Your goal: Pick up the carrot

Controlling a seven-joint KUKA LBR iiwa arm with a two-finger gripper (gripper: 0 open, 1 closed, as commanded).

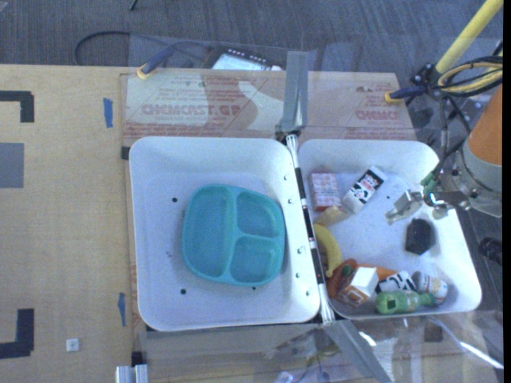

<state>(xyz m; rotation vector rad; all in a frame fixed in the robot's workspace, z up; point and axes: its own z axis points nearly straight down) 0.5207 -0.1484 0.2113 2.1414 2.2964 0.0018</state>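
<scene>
Small orange carrot (342,275) lies low in the right white bin (459,238), beside a yellow banana (327,247); metal two-finger jaws (404,205) hang released above; cardboard (204,106) reads "CHEMCAST".

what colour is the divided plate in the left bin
Teal, plain with no pattern; the divided plate shows clearly in the camera view.

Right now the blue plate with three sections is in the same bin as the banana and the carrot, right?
Not quite. In the camera view the blue plate lies alone in the left bin. The banana and the carrot lie in the right bin, among the other small items. The plate does have three sections.
</scene>
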